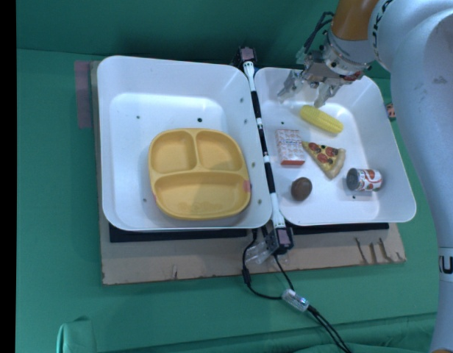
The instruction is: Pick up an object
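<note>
Yellow plastic corn cob (pixel 321 119) lies in the right-hand white bin (pixel 392 197), just below our two-finger gripper (pixel 309 87), whose fingers are spread and empty. We should straddle its narrow width before closing.

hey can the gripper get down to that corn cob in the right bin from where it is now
Probably yes. The gripper hangs over the back of the right bin, just behind the corn cob, fingers spread. The cob lies apart from the pizza slice and the box, with nothing over it.
</note>
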`<action>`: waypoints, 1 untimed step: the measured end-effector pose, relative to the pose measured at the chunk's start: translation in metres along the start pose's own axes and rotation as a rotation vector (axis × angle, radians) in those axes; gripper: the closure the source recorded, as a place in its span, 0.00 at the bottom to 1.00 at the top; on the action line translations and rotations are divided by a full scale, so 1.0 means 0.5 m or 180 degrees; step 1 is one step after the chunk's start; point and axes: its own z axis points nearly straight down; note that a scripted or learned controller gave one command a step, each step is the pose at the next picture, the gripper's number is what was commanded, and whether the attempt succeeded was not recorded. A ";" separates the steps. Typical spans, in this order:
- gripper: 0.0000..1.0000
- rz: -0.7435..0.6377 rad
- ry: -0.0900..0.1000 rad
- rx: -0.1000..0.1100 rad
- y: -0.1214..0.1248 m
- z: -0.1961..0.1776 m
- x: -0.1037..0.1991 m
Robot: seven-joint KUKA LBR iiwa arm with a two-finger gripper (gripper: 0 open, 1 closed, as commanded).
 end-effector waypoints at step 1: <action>0.00 -0.0001 0.0000 0.0003 -0.001 0.002 0.000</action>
